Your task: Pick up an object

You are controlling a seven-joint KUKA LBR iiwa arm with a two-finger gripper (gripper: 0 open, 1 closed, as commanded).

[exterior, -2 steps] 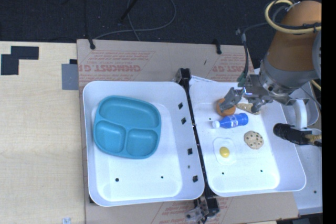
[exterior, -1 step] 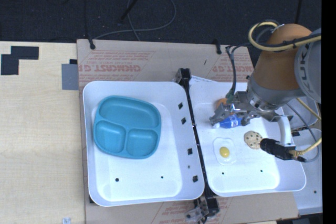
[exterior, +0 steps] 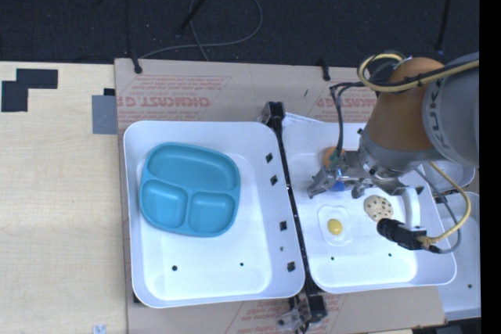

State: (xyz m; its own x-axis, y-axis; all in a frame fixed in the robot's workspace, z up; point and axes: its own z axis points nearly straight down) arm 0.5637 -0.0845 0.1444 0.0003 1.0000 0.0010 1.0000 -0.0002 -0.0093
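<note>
Presently, the approach step is being carried out: the two-finger pincer is being held low over the shallow white plastic bin at the view's right, and nothing is being seen gripped in it. Whether it is released or clenched cannot be told (the wrist is blocking the view).

Just below the pincer, a flat white toy fried egg with a yellow yolk is lying on the bin floor. A round speckled biscuit is lying near, below and to the pincer's right. A small orange and blue item is being half hidden just above it. Well apart to its left, a blue three-compartment plastic plate is resting in the other white bin.

For the next move, the egg is judged the likeliest target: the pincer is to be centred over it, lowered and closed.
</note>
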